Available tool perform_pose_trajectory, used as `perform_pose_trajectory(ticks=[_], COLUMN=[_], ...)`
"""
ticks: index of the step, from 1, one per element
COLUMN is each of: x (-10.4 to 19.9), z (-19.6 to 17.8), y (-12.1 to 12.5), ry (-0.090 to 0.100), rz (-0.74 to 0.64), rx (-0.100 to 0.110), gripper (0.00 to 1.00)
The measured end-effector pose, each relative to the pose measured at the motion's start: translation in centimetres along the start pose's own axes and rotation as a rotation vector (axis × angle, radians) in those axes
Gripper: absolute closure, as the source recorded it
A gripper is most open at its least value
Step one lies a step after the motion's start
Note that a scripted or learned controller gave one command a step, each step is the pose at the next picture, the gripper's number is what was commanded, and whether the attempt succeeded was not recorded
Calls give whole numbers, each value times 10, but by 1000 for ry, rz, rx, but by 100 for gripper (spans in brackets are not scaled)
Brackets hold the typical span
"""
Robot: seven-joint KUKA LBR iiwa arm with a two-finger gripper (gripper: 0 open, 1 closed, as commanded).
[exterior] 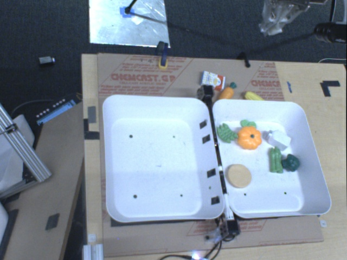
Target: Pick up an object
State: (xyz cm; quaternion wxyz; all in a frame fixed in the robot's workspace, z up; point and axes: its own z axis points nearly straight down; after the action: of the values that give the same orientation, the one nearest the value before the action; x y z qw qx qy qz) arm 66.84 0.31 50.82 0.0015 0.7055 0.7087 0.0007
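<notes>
Hovering at the upper right of the view, the pale two-finger gripper [272,16] hangs high over the dark floor, well apart from both bins; its image is blurred, so I cannot tell its state, and nothing shows in its grasp. Below it on the bench, the shallow white right-hand bin [312,145] holds the objects. An orange toy pumpkin [250,138] sits near the bin's upper middle, with a green leafy toy piece [226,132] just beside it on its left side in the view. A small white-grey block [278,140] lies near the pumpkin on the other side. Lower down, a green toy bean pod [276,160] lies next to a dark green toy broccoli [291,163]. A round tan disc [238,175] rests near the bin's inner wall. The shallow white left-hand bin [108,145] adjoins it.
</notes>
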Motion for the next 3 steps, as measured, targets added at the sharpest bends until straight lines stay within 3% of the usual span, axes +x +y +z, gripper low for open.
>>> perform_pose_trajectory(ticks=[3], x=[1], z=[-27], y=[-11], ry=[0], rz=[0], rx=[0], gripper=[100])
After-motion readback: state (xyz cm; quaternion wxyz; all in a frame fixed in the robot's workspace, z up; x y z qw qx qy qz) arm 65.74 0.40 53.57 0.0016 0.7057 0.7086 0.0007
